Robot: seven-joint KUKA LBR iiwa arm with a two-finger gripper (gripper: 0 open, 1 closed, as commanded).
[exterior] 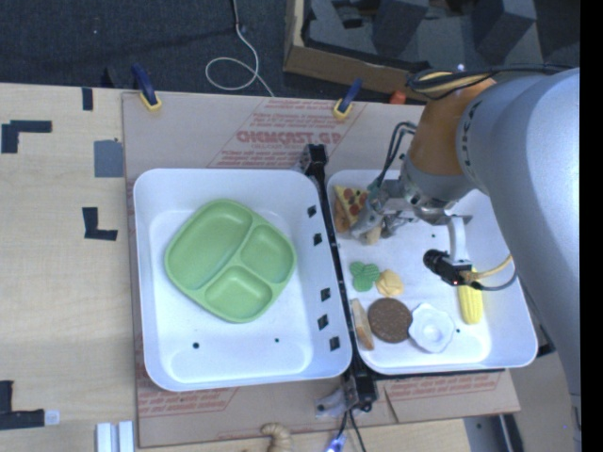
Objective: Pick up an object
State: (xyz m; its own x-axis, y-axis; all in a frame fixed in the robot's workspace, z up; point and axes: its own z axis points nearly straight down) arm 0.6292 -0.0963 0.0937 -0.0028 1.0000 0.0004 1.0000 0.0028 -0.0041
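Pizza slice (350,205), lying at the far left corner of the right bin (499,351), touching its left wall, likely being the target. Hovering just beside it, the hand (377,219); whether clenched or released, cannot tell. Coming straight down over the slice, keeping clear of the bin wall, closing only once low enough. Hard to make out: the fingertips, blurring into a small pale thing under them. Green divided plate (231,260) sitting in the left bin (151,196).
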